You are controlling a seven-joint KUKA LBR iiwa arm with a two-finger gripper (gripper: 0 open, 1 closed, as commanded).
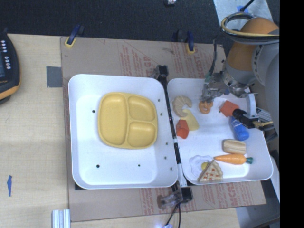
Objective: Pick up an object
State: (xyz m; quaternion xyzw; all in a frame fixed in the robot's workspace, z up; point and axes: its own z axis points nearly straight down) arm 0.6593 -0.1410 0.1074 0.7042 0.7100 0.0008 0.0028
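Hovering at the right bin's (pixel 266 175) crowded far edge, the gripper (pixel 207 98) touches an orange ring (pixel 205 108), grip unclear.

light: bright, even | shadows: soft | focus: slightly soft | glare: mild on bins (pixel 76 127)

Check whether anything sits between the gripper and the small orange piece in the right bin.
Nothing visible does. The gripper hangs right over the small orange piece near the back of the right bin. The croissant lies to one side and the red piece to the other, both apart from it.
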